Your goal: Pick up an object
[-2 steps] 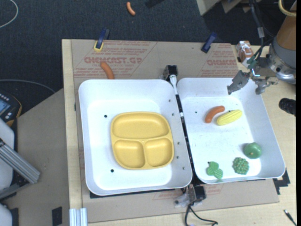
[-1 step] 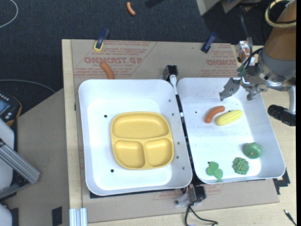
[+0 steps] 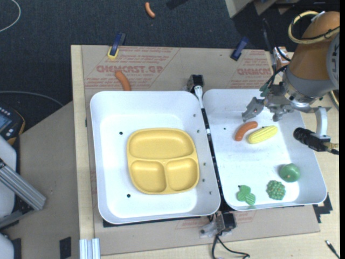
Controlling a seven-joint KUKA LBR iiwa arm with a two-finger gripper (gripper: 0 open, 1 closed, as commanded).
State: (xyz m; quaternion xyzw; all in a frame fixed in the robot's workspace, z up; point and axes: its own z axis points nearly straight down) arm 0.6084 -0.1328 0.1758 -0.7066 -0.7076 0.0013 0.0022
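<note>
We take the right bin [image 3: 307, 193] as our landmark. Inside it, toward its far side, lie a small orange-red sausage [image 3: 246, 130] and a yellow corn cob [image 3: 262, 134], side by side and touching or very nearly so, the sausage nearer the bin's left wall. Along the near side of that bin sit a green apple [image 3: 290, 172], a bumpy green bunch [image 3: 275, 190] and a leafy green piece [image 3: 246, 195], each apart from the others.

The tool [image 3: 267, 108] hangs over the far part of the right bin, just beyond the corn and sausage. Its two fingers look spread apart with nothing between them, so we judge it open and holding nothing.

We judge the corn cob the likeliest target, since it lies closest beneath the tool. It appears to be a plastic toy: light, stiff, and probably smooth enough to slip. We would take it across its short width near the middle, where its sides run parallel, not at the tapering ends. The sausage alongside leaves little room for a finger on that side, so the cob could roll or be nudged away as the fingers close.

Left of the right bin, the other bin [image 3: 102, 144] holds a yellow divided tray [image 3: 161, 161], and a second sausage [image 3: 123, 80] lies on the counter [image 3: 86, 69] beyond it.
</note>
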